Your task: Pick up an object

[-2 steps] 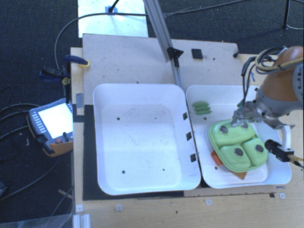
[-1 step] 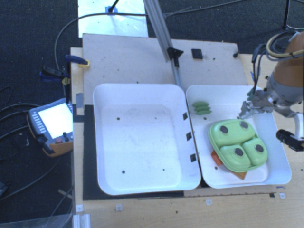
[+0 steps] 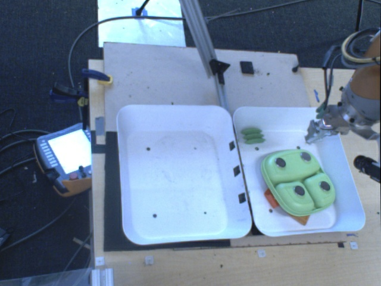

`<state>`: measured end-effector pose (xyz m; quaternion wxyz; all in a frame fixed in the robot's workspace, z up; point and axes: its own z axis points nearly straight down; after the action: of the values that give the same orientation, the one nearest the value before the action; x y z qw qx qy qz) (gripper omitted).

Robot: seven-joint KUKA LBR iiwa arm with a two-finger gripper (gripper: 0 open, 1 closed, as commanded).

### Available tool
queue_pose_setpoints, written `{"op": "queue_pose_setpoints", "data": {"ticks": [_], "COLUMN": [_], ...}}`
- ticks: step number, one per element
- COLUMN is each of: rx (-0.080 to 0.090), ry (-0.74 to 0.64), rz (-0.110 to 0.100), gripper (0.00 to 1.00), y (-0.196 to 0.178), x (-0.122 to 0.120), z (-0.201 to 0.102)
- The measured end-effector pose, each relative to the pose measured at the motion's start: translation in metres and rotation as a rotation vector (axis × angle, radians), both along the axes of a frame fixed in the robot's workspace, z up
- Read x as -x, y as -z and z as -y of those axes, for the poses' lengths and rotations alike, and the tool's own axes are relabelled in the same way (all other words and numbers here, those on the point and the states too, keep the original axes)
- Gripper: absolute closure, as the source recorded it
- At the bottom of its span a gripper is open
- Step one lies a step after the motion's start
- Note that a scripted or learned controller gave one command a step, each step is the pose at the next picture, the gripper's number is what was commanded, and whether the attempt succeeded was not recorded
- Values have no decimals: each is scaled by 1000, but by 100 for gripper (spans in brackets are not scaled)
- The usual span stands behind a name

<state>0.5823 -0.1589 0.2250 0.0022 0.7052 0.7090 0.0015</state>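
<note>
In the right bin (image 3: 351, 216) lies a light green moulded tray-like object (image 3: 297, 181) with several dark spots, resting on top of an orange piece (image 3: 299, 219) that peeks out below it. A small green ridged item (image 3: 252, 136) lies near the bin's far left corner. My gripper (image 3: 317, 132) hangs over the right bin's far right part, just above and to the right of the light green object, apart from it. Nothing shows between its fingers.
The left bin (image 3: 128, 159) sits beside the right one, joined by black clips (image 3: 236, 170). A slanted metal pole (image 3: 199, 31) crosses the bench at the back. A teach pendant (image 3: 64, 158) and cables lie on the floor at left.
</note>
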Motion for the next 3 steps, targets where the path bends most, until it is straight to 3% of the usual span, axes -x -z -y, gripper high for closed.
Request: {"op": "queue_pose_setpoints", "data": {"ticks": [3], "rx": [-3], "ry": [-5], "rz": [-3], "gripper": [100], "y": [-7], "x": [-14], "z": [-171]}}
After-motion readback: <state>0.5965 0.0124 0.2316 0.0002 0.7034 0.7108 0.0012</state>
